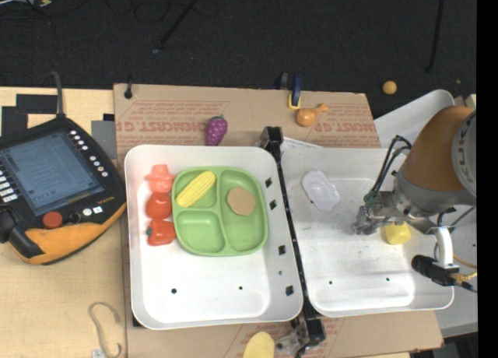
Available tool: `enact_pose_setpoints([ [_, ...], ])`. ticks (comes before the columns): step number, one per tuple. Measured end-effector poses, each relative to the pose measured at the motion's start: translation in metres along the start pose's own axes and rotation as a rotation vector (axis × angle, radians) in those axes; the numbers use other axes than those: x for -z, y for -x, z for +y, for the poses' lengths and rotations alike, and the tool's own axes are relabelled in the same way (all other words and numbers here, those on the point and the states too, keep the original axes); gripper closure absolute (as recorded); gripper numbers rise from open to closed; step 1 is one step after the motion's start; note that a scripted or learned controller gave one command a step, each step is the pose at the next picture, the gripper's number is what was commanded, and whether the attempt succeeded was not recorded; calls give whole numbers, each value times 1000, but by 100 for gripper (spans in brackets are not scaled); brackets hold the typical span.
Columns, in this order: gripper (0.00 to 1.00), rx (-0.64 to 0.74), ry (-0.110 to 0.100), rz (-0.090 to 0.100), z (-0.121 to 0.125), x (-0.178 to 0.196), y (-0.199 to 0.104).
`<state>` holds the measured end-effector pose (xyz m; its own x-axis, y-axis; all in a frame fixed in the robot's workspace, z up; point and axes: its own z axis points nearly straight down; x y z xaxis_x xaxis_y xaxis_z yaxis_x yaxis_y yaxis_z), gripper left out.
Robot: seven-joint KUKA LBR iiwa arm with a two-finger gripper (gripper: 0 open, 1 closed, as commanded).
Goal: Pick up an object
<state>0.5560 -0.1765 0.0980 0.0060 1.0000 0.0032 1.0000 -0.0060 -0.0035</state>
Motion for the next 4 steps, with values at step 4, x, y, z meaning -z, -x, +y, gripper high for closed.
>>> enact_pose_setpoints([
  [4,100,8,-2,0,-15,118,-53],
])
